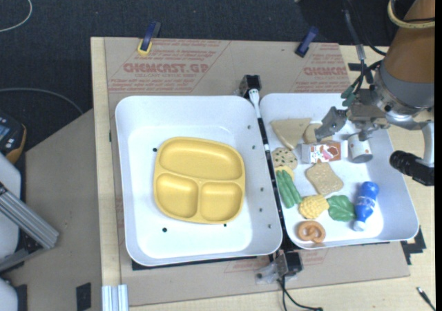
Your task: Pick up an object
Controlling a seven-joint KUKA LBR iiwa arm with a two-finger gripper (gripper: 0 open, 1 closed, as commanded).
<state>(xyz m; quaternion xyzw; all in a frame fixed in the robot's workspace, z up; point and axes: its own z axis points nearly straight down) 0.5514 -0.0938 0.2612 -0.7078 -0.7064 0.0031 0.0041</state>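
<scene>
From the camera view above the bench, the gripper (340, 121) hangs over the right bin (404, 214), above a small red-and-white carton (324, 153); whether its jaws are released or clenched I cannot tell. To pick well, it should drop straight onto one piece and close across its narrow side, clear of neighbours. The pieces look like smooth moulded plastic: a round cookie (283, 158), a ridged green pod (287, 187), a blue bottle (364, 203). The left bin (131, 164) holds a glossy yellow divided plate (199, 180).
</scene>
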